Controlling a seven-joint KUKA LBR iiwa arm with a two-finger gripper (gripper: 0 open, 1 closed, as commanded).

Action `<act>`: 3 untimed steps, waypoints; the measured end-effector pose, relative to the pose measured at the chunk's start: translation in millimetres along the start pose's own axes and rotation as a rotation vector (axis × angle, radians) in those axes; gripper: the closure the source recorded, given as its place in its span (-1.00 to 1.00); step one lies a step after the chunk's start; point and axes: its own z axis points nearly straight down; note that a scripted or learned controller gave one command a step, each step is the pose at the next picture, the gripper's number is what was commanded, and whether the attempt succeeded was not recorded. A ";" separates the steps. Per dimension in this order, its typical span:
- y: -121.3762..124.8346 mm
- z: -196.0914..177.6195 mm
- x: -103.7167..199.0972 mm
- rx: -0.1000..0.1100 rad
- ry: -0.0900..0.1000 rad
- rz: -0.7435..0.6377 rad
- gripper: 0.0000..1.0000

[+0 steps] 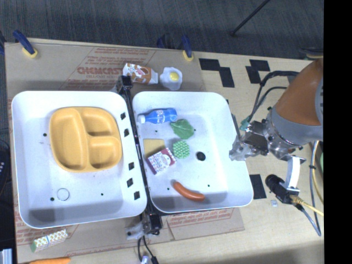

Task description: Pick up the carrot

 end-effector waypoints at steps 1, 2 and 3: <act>0.4 -33.3 0.3 -0.004 -0.002 -0.237 1.00; 0.2 12.2 -0.8 -0.001 0.000 -0.159 1.00; 1.6 -24.3 -2.8 -0.004 -0.002 -0.269 1.00</act>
